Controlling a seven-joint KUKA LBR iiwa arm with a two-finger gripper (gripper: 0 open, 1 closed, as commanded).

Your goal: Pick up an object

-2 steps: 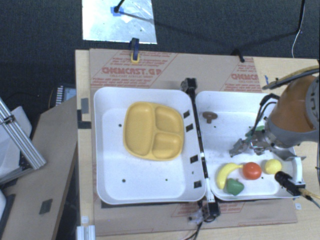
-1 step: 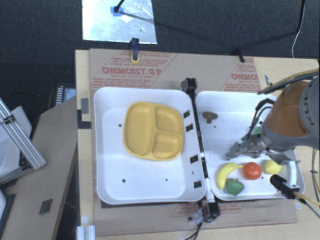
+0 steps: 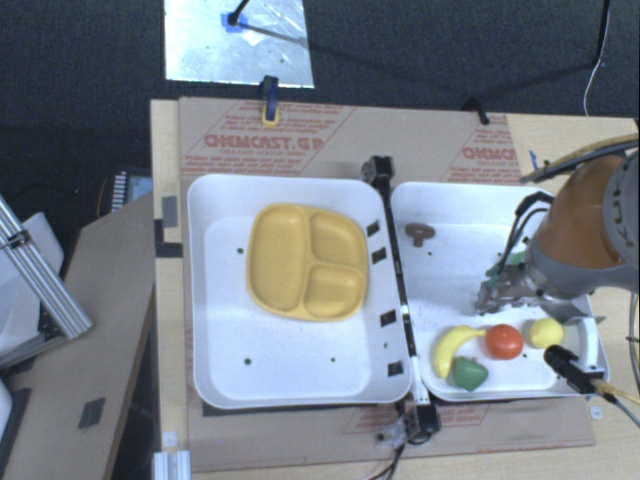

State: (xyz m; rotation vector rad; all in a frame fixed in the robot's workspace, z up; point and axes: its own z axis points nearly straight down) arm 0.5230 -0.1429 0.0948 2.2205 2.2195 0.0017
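The banana (image 3: 452, 345) lay below-left of the jaws (image 3: 494, 296), the tomato (image 3: 504, 341) just beneath, the lemon (image 3: 546, 332) below-right. Whether the jaws were apart, I couldn't tell. The tomato seemed light, smooth, rigid; best gripped across its middle.

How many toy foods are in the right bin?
4, all near its front edge: a banana, a green one beside it, a tomato, and a lemon. The arm may hide more.
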